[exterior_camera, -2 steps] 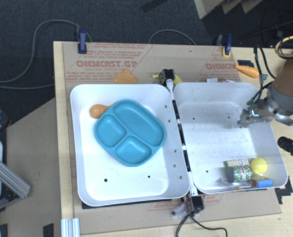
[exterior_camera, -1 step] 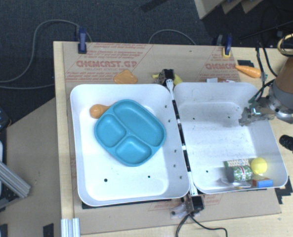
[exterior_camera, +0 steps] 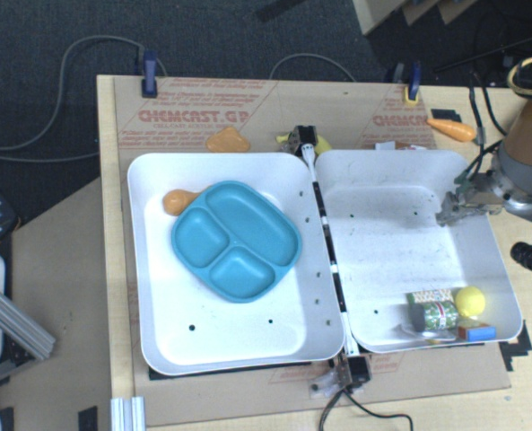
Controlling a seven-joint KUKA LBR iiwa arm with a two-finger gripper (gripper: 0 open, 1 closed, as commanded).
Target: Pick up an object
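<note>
Bare right bin (exterior_camera: 400,259) floor; corner clutter (exterior_camera: 445,314)

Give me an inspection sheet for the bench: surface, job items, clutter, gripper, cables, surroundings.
Surface: wooden bench bearing two white bins side by side, left bin and right bin.
Job's things: blue divided plate in the left bin, with an orange item tucked at its upper left edge; can, yellow ball and a small blue item in the right bin's near right corner.
Clutter: orange pieces on the bench behind the bins and.
Grippers: gripper at the right bin's right rim; finger state unclear.
Cables: grey cable looping over the floor to a blue clamp.
Surroundings: dark carpet.
</note>
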